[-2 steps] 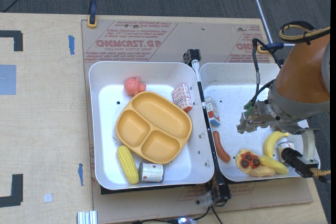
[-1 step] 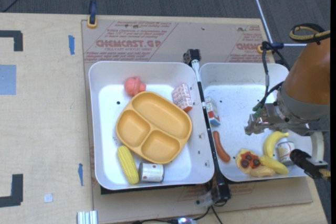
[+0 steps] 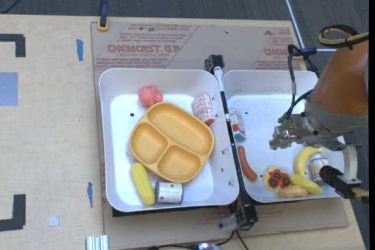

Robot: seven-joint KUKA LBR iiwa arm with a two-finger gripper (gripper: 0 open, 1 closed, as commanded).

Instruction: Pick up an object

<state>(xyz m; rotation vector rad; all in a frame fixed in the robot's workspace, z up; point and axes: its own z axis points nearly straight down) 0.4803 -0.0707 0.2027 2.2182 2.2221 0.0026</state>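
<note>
The tool (image 3: 288, 139) hangs low in the right bin (image 3: 258, 88), its grip state impossible to tell (metal blurs together). It stands just beside the banana (image 3: 306, 158), likely its target; pizza slice (image 3: 278, 178) and hot dog (image 3: 246, 163) lie nearby.

Pale wood counter (image 3: 47, 143). Printed cardboard sheet (image 3: 152, 44) flat on it, w/ two white bins on top: left bin (image 3: 111, 126) at 9 o'clock, right bin (image 3: 258, 82) at 3, touching. Blue tape bits (image 3: 79, 50), black corner marks (image 3: 17, 44) toward 9–10.
</note>
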